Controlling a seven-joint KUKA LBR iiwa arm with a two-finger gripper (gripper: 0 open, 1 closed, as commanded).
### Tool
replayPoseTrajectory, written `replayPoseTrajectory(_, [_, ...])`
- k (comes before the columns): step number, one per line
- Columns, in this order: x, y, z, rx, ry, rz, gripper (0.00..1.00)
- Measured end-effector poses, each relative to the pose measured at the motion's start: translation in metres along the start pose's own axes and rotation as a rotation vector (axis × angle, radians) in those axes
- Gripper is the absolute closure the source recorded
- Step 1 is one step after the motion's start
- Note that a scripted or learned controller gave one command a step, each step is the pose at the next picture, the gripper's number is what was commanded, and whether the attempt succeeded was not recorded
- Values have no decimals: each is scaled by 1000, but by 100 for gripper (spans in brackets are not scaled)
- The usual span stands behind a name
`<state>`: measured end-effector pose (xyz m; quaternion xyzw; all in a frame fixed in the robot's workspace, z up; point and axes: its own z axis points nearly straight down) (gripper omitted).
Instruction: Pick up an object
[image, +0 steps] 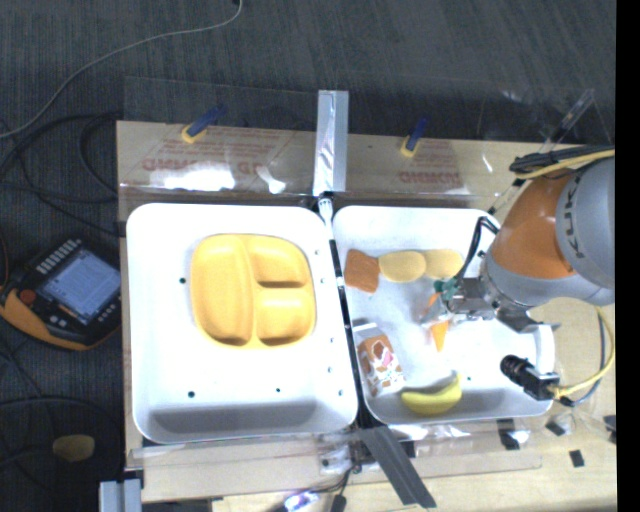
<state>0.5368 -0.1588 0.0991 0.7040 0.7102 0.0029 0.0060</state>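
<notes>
One hand (440, 305) low in right bin (400, 222) — orange carrot (439, 334) just beneath

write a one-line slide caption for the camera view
KUKA arm's gripper low in the right bin beside an orange piece; yellow tray in the left bin.

The bench (140, 165) bears 2 white bins (160, 380), side by side.

Robotics lab (teach pendant (62, 292), bench (150, 160))
</notes>
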Motion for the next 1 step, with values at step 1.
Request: replayPoseTrajectory(1, [52, 9, -119, 15, 2, 73, 100])
